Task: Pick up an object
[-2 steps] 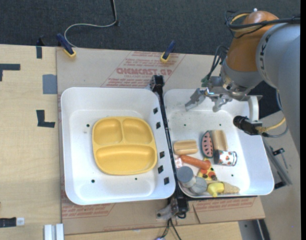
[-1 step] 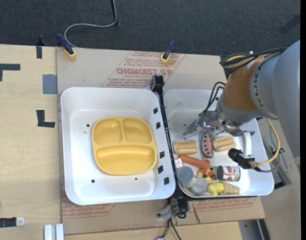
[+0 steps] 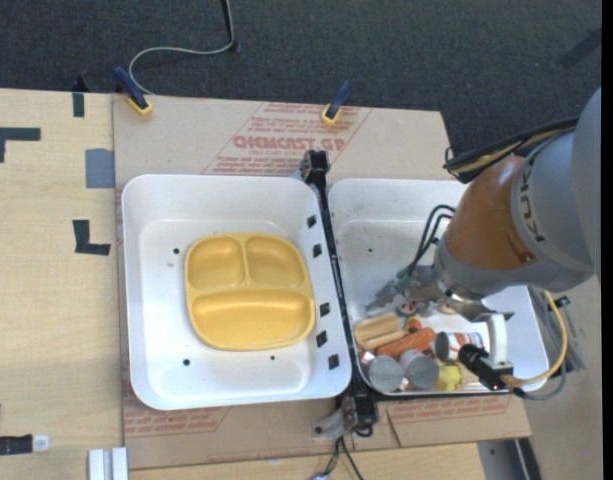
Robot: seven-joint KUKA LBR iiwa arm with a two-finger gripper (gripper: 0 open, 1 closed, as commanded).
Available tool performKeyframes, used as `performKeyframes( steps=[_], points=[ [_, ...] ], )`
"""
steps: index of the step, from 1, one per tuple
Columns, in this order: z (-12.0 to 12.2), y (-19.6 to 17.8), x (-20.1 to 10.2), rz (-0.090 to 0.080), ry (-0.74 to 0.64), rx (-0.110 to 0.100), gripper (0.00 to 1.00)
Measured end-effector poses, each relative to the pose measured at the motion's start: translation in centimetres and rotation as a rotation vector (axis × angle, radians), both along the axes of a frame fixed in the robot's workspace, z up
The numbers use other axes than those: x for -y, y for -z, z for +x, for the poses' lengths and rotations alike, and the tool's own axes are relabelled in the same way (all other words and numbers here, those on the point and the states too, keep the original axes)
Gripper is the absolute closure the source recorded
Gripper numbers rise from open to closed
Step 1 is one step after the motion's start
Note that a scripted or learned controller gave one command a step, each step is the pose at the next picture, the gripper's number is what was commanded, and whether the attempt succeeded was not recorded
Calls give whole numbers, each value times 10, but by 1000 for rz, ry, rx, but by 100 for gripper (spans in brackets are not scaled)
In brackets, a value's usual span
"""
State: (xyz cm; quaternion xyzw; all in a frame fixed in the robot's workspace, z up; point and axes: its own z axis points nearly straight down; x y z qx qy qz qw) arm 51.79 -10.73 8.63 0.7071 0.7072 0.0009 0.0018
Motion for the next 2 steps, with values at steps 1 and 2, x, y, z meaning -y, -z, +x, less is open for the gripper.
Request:
performKeyframes(
  steps=[1, 2],
  points=[
    [1, -10, 1, -1, 1, 1, 100],
    [1, -10, 1, -1, 1, 1, 0]
  ],
)
